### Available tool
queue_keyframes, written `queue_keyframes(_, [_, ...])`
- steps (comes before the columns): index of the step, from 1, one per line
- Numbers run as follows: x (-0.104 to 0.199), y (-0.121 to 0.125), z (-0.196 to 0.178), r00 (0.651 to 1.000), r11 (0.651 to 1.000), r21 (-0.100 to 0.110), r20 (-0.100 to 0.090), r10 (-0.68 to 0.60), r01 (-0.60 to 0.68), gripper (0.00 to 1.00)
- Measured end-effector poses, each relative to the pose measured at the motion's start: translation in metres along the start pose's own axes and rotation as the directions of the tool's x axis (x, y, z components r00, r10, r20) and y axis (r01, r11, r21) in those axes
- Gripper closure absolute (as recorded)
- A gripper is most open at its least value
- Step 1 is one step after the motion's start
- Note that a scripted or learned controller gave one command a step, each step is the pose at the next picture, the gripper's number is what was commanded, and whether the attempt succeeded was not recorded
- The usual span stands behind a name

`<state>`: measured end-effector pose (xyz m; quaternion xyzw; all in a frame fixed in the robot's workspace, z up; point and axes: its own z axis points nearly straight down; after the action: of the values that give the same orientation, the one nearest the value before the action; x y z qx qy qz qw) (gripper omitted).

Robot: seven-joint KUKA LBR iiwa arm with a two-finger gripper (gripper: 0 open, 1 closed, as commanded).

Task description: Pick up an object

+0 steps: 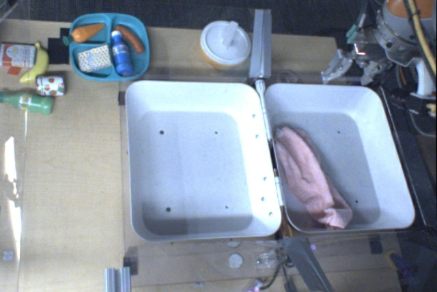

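The crumpled pink cloth (pixel 311 178) lies at the left side of the right-hand white plastic bin (pixel 382 147), untouched, so the pick looks not yet started. The metal two-finger tool (pixel 348 64) hovers beyond the bin's far rim, fingers spread, holding nothing.

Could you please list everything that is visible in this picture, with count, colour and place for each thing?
Shallow white plastic bins: two, white, side by side on the bench.
Crumpled pink cloth: one, pink, in the right bin, along its left wall.
Round lidded cup: one, white lid over yellow, behind the bins.
Divided blue plastic tray: one, blue, far left, holding toy food and a blue bottle.
Toy banana: one, yellow, left of the tray.
Small printed can: one, white with red, below the banana.
Green bottle: one, green, lying at the left edge.
Two-finger gripper: one, grey, above the right bin's far edge.
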<state>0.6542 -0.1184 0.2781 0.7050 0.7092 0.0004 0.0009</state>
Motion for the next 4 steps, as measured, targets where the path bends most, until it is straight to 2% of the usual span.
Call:
queue_keyframes(1, [0.0, 0.0, 0.0, 1.0, 1.0, 0.0, 0.0, 0.0, 0.0, 0.0])
queue_keyframes(2, [0.029, -0.049, 0.114, 0.995, 0.995, 0.002, -0.001, -0.097, 0.097, 0.0])
queue_keyframes(3, [0.11, -0.045, 0.034, 0.997, 0.997, -0.002, -0.001, 0.077, -0.077, 0.0])
queue_keyframes(4, [0.057, -0.049, 0.084, 0.994, 0.994, 0.001, -0.001, -0.111, 0.111, 0.0])
